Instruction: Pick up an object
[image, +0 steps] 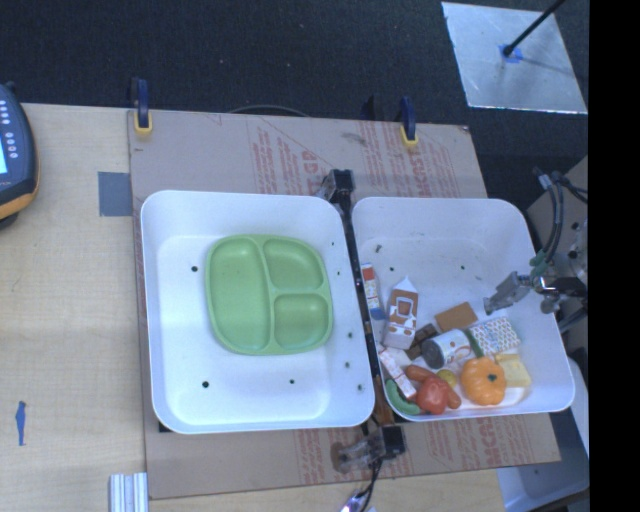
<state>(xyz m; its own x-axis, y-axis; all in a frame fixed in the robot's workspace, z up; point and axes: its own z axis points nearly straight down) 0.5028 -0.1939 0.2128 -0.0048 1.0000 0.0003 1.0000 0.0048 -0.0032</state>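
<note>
While nothing is yet lifted, the step in hand looks like the approach: the arm reaches in at the right edge and its tool (515, 290) hangs over the right side of the right bin (440, 225), apart from the heap below it.

The worktop (70, 330) bears two white bins side by side. The left bin (170, 390) holds a green tray (268, 294) with three compartments, lying flat. The right bin carries the things worth picking, all crowded into its near half: a small carton (401, 313) upright-ish by the divider, a brown card (456, 316), a patterned box (494, 334), a dark can (440, 349) on its side, an orange pumpkin (483, 382), a yellow block (516, 372) touching it, and a red piece (432, 394) by the near rim. The far half of that bin is bare.

The tool shows as a small grey shape near the patterned box; it is too small and blurred for me to tell how wide it stands. Nothing shows in it.

The next move, I judge, calls for a drop onto one piece at the heap's edge, the patterned box or pumpkin being nearest. Crowding is the risk: neighbours touch, so a grip may catch two or slip.
</note>
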